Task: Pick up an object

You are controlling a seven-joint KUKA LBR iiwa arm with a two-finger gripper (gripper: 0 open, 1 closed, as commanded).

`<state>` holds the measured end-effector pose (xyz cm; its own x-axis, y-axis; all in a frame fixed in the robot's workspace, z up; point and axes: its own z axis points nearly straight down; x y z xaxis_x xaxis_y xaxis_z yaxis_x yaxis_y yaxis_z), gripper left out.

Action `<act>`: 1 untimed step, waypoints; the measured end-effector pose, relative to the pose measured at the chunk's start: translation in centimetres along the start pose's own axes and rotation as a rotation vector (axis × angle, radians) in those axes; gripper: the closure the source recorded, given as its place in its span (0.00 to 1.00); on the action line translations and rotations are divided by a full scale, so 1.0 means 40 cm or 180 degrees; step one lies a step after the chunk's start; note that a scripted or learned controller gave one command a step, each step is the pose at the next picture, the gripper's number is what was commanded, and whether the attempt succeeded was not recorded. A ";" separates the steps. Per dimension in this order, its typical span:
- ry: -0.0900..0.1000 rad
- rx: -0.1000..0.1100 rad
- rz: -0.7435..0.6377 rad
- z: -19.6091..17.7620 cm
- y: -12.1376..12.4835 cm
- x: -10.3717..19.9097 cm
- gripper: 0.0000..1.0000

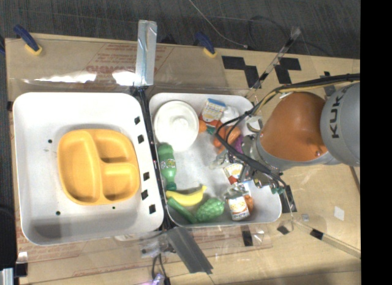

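Observation:
The right bin [184,162] holds a white bowl [176,123], a green bottle [166,166], a yellow banana [186,197], a green bumpy toy [207,209], a small jar with a red label [238,205], a small white cup with a blue top [212,110] and an orange piece [228,135]. My gripper [234,166] reaches down into the right side of this bin, above the jar and beside the orange piece. Cables and the wrist hide its tips.
The left bin [37,155] holds a yellow divided tray [98,165]. A metal clamp [146,54] stands at the back between the bins. The arm's orange band [293,129] overhangs the right bin's right wall. Cardboard lies under both bins.

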<state>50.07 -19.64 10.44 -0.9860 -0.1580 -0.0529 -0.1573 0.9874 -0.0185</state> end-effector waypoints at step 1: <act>-0.0004 0.0004 0.0056 -0.001 -0.012 0.002 0.00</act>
<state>50.05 -20.13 10.48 -0.9886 -0.1407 -0.0544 -0.1399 0.9900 -0.0189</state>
